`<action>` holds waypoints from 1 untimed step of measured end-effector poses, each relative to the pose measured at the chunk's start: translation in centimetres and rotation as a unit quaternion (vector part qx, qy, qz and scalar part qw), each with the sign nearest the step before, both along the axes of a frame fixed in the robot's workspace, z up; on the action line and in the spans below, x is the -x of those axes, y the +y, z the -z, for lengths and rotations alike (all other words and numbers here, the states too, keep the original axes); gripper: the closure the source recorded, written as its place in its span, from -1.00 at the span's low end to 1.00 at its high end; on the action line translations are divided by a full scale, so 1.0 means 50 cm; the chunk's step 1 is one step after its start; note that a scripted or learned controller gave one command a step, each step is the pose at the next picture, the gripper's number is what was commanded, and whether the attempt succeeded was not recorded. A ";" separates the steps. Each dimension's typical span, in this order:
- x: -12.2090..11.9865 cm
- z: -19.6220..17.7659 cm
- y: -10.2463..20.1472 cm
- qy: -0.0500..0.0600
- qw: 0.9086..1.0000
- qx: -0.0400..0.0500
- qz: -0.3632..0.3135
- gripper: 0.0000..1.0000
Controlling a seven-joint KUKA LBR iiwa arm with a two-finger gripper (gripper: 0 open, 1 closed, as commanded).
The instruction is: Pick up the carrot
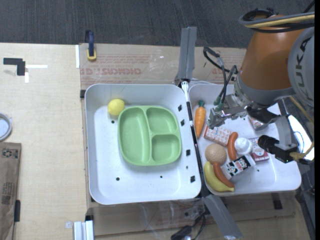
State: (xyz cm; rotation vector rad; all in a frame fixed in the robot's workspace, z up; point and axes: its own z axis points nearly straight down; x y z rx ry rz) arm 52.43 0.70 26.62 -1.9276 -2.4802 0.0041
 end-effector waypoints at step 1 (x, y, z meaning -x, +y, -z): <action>0.094 0.152 0.146 0.001 0.998 0.000 -0.062 1.00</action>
